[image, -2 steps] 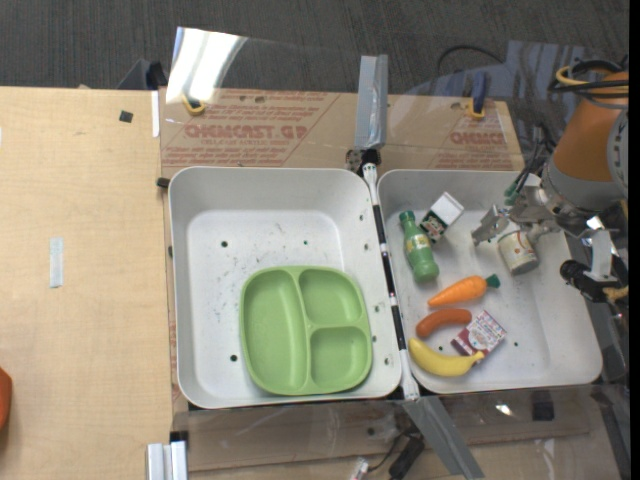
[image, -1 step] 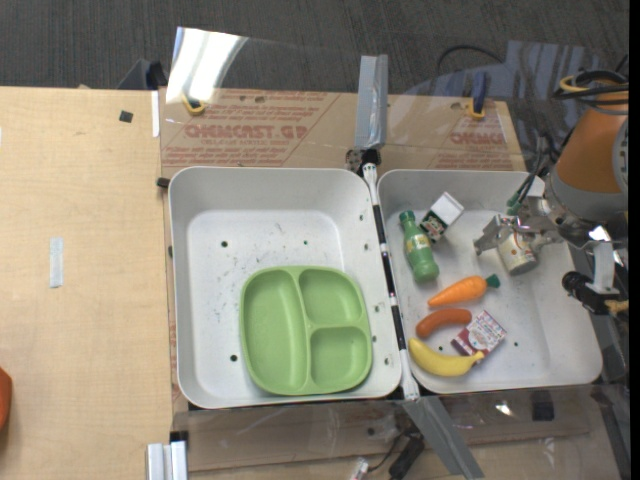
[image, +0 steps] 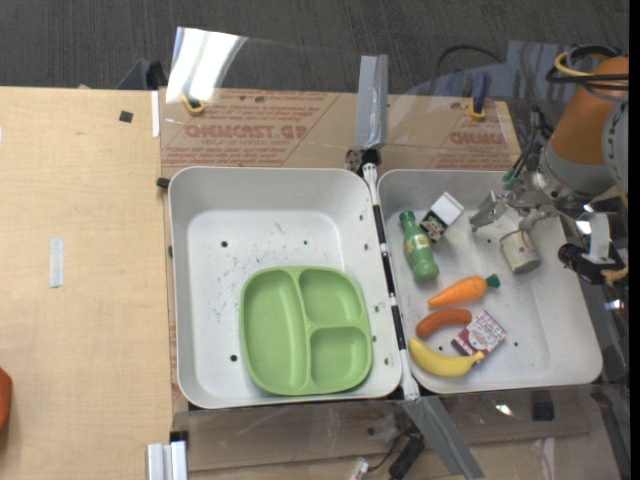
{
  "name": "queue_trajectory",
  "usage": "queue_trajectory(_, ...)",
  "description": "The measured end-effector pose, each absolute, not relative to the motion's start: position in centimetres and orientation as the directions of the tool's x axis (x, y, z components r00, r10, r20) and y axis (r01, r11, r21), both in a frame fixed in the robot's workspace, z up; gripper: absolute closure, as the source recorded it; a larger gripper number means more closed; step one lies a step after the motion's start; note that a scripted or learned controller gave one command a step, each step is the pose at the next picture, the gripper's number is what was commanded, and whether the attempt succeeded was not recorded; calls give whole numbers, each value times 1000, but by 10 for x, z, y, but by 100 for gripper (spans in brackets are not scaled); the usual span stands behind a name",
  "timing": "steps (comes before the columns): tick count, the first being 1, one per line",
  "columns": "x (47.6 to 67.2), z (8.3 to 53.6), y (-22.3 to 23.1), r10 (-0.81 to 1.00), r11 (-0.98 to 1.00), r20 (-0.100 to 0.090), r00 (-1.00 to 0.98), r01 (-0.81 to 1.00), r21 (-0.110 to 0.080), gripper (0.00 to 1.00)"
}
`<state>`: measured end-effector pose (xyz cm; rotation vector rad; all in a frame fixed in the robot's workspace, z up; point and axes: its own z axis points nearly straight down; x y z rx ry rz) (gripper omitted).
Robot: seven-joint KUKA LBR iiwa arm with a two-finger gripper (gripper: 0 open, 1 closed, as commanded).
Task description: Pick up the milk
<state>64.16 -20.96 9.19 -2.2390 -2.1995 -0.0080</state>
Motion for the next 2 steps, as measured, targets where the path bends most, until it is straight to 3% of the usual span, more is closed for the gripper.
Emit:
queue_trajectory(1, 588, 92, -204, 1000, 18, -1, -18, 1000, 1, 0)
queue_trajectory(2, 582, 93, -213, 1000, 22, 9, -22, 1000, 3, 0)
